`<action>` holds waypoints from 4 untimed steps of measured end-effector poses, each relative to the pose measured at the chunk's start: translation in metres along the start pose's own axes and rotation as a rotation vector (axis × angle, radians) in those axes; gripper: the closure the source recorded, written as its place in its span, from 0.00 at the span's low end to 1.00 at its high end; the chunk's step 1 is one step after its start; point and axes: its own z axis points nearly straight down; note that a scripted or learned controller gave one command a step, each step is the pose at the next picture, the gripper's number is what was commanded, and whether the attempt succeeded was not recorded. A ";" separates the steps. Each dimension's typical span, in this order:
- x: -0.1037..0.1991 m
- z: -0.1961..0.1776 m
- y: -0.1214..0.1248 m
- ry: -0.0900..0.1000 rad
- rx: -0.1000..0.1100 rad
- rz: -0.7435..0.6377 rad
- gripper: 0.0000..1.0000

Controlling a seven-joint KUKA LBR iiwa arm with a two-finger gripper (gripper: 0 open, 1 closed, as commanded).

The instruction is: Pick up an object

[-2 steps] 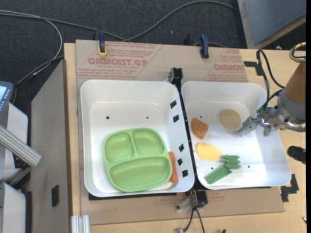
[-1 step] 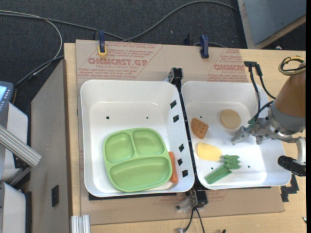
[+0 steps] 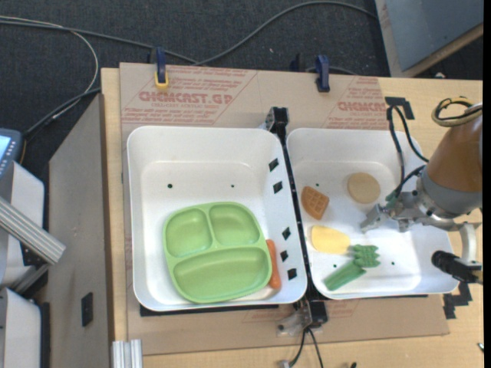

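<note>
- My gripper point(image 3: 381, 218) hangs low in the right bin point(image 3: 399, 282); I cannot tell its state.
- The green toy point(image 3: 351, 267) lies just below and left of it, long axis running from lower left to upper right, leafy end toward me.
- I'd close across that axis, mid-stalk, clear of the yellow piece point(image 3: 330, 239).

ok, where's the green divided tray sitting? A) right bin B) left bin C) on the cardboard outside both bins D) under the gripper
B: the green divided tray lies flat in the left bin, while the right bin holds the small food items and the gripper.
</note>
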 end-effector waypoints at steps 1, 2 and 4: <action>0.000 -0.012 0.001 0.000 -0.004 0.000 1.00; -0.005 -0.057 0.005 -0.005 -0.010 -0.001 1.00; 0.003 -0.162 0.008 -0.005 -0.011 -0.002 1.00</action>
